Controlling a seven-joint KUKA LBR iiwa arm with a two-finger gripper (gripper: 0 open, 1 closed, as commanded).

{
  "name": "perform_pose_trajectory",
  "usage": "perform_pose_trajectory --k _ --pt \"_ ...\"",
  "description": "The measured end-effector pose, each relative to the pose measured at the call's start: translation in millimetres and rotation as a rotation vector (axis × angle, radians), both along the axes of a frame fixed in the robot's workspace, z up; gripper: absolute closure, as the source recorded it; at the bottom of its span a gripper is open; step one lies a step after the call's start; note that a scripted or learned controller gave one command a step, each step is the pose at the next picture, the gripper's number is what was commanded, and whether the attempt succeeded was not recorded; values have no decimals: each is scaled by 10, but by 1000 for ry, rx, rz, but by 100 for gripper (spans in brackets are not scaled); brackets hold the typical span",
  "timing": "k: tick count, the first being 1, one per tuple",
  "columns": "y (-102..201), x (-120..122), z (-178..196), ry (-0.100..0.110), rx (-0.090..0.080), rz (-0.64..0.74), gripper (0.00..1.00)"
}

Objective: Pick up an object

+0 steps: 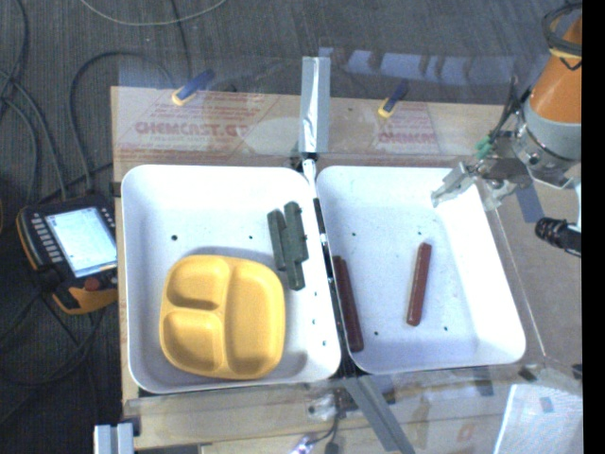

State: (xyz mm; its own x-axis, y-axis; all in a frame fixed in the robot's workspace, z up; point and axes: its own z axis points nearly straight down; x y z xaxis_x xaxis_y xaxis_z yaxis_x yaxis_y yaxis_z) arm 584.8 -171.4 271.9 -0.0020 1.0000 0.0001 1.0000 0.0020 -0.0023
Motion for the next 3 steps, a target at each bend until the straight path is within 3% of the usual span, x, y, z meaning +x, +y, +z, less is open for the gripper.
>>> perform_pose_trajectory --k 1,2,3 --pt "-201 91 -1720 -1 -2 -122 0" --pt "108 -316 -1804 -16 -7 -110 0" --pt "116 -307 -1706 -18 -5 -109 100"
